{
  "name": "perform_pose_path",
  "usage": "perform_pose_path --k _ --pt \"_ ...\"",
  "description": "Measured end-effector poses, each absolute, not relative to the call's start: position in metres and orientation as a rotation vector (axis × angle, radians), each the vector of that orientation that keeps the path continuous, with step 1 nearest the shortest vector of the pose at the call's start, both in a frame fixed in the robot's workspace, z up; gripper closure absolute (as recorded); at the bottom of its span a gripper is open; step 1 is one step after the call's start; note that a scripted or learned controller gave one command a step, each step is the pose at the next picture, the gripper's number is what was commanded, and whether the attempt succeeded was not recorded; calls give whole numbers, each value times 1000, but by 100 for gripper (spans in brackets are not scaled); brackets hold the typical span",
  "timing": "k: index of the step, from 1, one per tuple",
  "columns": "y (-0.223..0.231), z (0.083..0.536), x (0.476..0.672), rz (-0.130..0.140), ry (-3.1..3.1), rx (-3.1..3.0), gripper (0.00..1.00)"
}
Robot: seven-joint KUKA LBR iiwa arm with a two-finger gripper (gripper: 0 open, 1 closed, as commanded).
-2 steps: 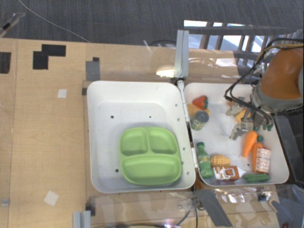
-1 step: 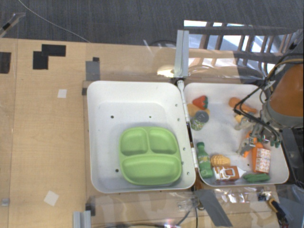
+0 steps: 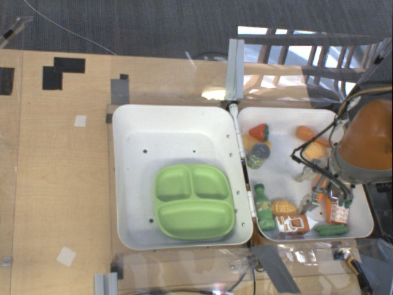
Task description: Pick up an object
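Note:
The right bin (image 3: 279,120) holds several small toy foods. A red strawberry (image 3: 260,131) and a grey-blue can (image 3: 259,153) lie at its left. An orange piece (image 3: 305,132) and a yellow bun (image 3: 316,149) lie toward the back. A green bottle (image 3: 263,206), a yellow waffle-like piece (image 3: 284,207), an orange-and-white carton (image 3: 295,224) and a green cucumber (image 3: 331,230) line the front. My gripper (image 3: 312,190) is low in this bin, right of the waffle piece and beside an orange box (image 3: 338,213). The arm's orange band (image 3: 368,141) hides the bin's right side.
The left bin (image 3: 166,128) holds a green sectioned plate (image 3: 195,200) in its front half. A metal divider post (image 3: 235,72) stands behind the seam between the bins. Wooden bench top lies to the left.

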State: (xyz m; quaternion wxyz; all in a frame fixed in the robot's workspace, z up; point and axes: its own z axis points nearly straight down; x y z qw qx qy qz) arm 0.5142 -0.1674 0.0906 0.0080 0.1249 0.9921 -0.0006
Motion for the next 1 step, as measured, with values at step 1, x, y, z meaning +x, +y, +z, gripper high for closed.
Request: perform_pose_path --k 1 --pt "-110 89 603 5 3088 484 0"
